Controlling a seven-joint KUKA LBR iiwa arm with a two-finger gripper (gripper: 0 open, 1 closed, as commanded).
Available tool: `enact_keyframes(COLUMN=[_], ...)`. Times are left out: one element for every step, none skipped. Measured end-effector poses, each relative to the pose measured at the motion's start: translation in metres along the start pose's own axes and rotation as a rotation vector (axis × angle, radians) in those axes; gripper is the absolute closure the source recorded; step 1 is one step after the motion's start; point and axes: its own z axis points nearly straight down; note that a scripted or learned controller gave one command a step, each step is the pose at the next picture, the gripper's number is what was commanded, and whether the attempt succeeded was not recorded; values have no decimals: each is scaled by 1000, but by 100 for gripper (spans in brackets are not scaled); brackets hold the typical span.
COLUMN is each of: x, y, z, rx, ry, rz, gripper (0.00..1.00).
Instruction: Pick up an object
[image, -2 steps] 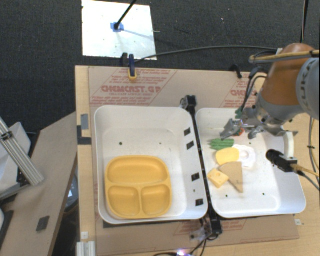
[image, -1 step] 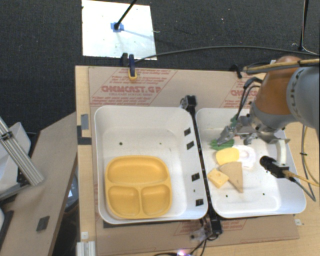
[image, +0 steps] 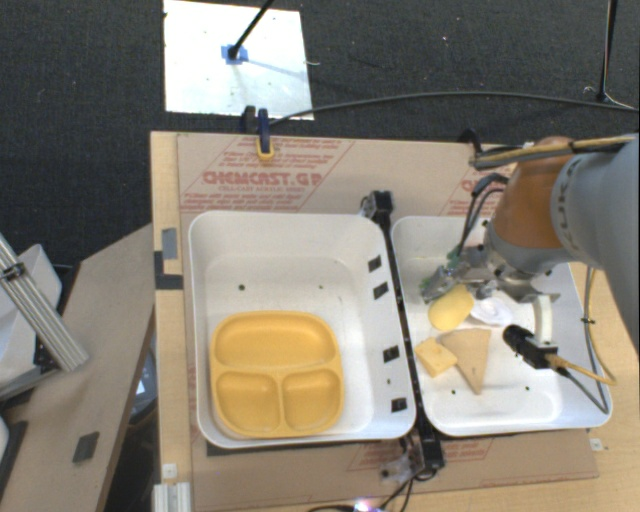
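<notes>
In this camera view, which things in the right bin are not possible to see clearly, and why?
1. Far right corner of the right bin, camera view: covered by the arm.
2. White thing beside the round yellow piece: partly under the gripper, kind unclear.
3. Small greenish thing at the gripper: too small and blurred to name.

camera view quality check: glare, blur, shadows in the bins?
Camera view: lighting even and soft, no hard glare on the white left bin; yellow divided tray is sharp; the arm, nearer the lens, looks soft-edged; it casts a faint shadow in the right bin.
</notes>
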Motion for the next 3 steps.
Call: enact_keyframes(x=[-1,-5,-6], y=[2,14,16], z=[-15,-67,-121], rx=[-6,0,0], ry=[-2,2,2], rz=[2,-3,-4], gripper=[100,100,100])
